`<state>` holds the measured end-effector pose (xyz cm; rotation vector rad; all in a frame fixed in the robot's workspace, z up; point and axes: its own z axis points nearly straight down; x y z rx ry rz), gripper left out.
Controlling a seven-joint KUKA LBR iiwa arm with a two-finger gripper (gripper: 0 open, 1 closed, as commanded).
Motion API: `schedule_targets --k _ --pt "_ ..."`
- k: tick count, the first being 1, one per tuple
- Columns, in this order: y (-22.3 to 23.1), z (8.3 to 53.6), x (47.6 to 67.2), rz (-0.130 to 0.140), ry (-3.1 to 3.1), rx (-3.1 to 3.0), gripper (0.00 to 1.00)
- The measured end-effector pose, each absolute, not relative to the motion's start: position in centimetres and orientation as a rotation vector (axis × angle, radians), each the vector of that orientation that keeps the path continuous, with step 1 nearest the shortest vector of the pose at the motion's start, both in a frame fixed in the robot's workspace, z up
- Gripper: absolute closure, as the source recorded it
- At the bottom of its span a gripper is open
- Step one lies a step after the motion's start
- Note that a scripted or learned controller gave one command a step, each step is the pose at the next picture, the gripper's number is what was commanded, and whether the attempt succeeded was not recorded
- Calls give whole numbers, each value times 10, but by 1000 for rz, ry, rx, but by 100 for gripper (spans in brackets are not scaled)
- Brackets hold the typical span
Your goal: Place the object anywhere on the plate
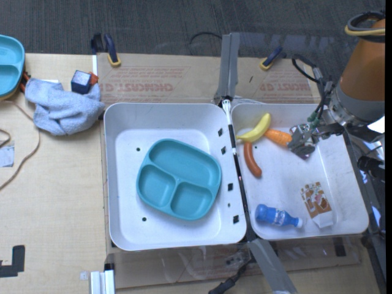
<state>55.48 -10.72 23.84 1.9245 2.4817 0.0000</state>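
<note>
Around the bins the bench carries loose clutter: a crumpled grey cloth (63,108) at the left with a small blue cube (81,81) touching its upper edge, part of a second blue dish (9,64) at the far left edge, and two clamps (110,49) on the bench's far side. None of this lies between the two bins; only the metal divider (229,72) and the bins' adjoining walls separate them.

The gripper (301,141) is low in the upper part of the right bin (349,213), reached in from the right. Its tip sits just beside the right end of the orange carrot (278,137), touching or nearly so. The view does not settle whether it is spread or closed, and nothing is clearly seen clamped in it.

The right bin also holds a yellow banana (256,129) at the carrot's left end, a reddish sausage (252,160) just below the banana, a blue bottle (277,217) lying on its side near the front, and a small printed carton (317,204) at the front right.

The left bin (122,182) holds the blue sectioned plate (179,179), lying flat near its middle with its three compartments bare, well apart from the carrot.
</note>
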Motion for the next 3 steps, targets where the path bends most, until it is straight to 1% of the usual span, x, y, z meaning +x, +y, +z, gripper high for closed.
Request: schedule_targets --k 1,2,3 --pt "-47 205 564 -3 2597 1769 100" --pt "37 191 643 -3 2658 1677 100" --pt "36 192 643 -3 2657 1677 0"
